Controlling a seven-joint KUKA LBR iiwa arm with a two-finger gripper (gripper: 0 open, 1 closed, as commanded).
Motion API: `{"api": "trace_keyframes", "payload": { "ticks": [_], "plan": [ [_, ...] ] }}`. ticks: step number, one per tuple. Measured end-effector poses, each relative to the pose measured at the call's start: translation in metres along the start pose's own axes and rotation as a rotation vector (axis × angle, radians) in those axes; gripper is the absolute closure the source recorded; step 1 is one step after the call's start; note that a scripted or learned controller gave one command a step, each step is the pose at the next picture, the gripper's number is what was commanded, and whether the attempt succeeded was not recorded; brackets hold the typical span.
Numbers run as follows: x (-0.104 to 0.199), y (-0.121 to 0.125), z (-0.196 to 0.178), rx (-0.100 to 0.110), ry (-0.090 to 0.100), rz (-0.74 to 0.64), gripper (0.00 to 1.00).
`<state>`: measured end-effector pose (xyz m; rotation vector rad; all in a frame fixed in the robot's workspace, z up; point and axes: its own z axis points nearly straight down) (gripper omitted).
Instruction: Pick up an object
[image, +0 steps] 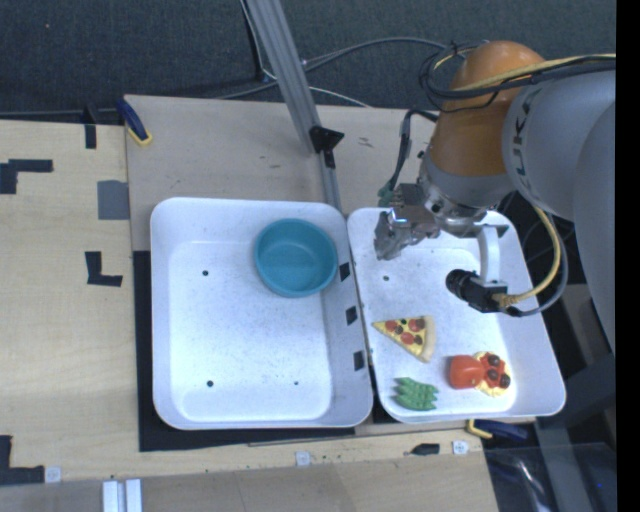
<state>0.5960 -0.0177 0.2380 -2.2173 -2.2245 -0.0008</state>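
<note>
The gripper (393, 238) hangs over the far end of the right bin (530, 300), close to the rim shared with the left bin (175, 300), and nothing sits between its fingers; whether they are spread or closed I cannot tell from this angle. The nearest candidate is the pizza slice (408, 334), lying toward the bin's near end from the gripper and apart from it, with its long axis running across the bin and its point toward the left bin. Beyond it lie a green toy (415, 394) and a red and yellow toy (478, 371), one of each, near the front rim. One blue bowl (294, 257) sits in the left bin, across the rim from the gripper
</note>
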Motion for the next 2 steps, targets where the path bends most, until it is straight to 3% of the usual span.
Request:
{"api": "trace_keyframes", "payload": {
  "ticks": [1,2],
  "plan": [
    [0.055,-0.026,0.001,0.001,0.0,-0.002,1.0],
    [0.09,-0.055,0.011,0.001,-0.001,0.0,1.0]
  ]
}}
